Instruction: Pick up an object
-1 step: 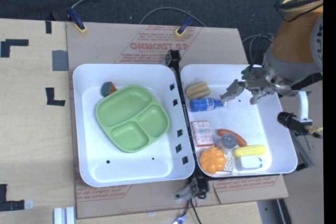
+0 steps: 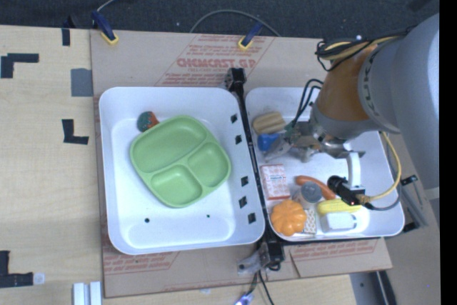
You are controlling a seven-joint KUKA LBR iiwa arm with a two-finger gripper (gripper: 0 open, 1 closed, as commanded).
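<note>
So you've got two shallow white plastic bins side by side on the bench: the left bin and the right bin.

The left one has two things in it. There's one light green plastic plate with three compartments, sitting tilted across the middle, and one small ball, red and teal, tucked against the plate's upper left edge.

The right bin is where all the clutter is. Counting what you can make out: one tan, bun-shaped piece near the top left corner, one small blue object just below it, one flat square packet with red print along the left wall, one orange pumpkin-shaped toy near the bottom, one long orange carrot-like piece, one grey round disc touching the carrot, one yellow piece and one white block just under it.

The grey arm with the orange band reaches in from the right and hangs over the right bin. Its gripper sits low near the blue object and the bun, but you honestly can't tell from this angle how it's set or if it has anything; it's too dark and cluttered there.
</note>
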